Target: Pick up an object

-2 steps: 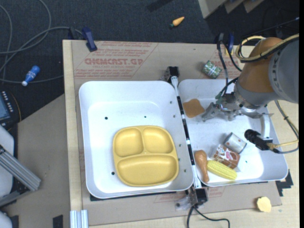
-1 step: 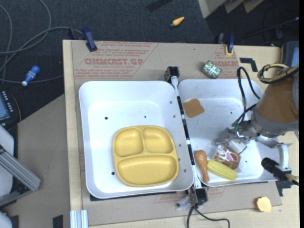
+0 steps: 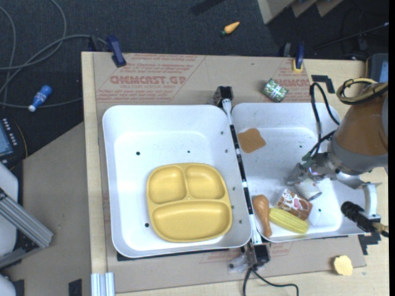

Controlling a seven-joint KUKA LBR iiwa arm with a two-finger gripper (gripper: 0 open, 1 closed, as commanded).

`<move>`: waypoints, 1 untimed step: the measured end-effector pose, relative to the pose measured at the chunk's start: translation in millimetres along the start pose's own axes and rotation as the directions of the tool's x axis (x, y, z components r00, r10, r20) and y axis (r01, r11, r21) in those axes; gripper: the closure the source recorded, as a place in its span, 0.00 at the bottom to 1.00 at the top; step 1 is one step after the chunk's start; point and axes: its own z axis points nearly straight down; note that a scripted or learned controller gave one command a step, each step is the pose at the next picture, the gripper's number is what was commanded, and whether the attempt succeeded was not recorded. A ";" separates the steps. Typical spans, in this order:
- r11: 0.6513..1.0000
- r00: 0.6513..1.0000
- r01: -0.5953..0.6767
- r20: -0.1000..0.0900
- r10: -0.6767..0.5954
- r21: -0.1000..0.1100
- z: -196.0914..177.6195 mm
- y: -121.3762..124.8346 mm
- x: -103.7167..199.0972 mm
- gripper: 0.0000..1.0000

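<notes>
In the right bin [image 3: 281,117] lie a flat brown piece [image 3: 252,140] near its far left, an orange-brown sausage-shaped item [image 3: 262,214] at the front left, a yellow corn cob [image 3: 289,221] and a red-and-white packet [image 3: 294,203] beside it. My gripper [image 3: 303,179] hangs low over the bin's middle, just above and behind the packet, at the end of the grey and orange arm [image 3: 363,134] coming from the right. Nothing shows between its fingers.
The left bin [image 3: 123,165] holds a yellow divided tray [image 3: 187,201]. On the bench outside the bins are a small green can [image 3: 275,90] at the back and a yellow bit [image 3: 342,264] at the front right. Cables and clamps line the bin edges.
</notes>
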 end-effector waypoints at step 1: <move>1.000 1.000 0.008 0.000 -0.008 -0.009 -119.1 9.3 53.1 1.00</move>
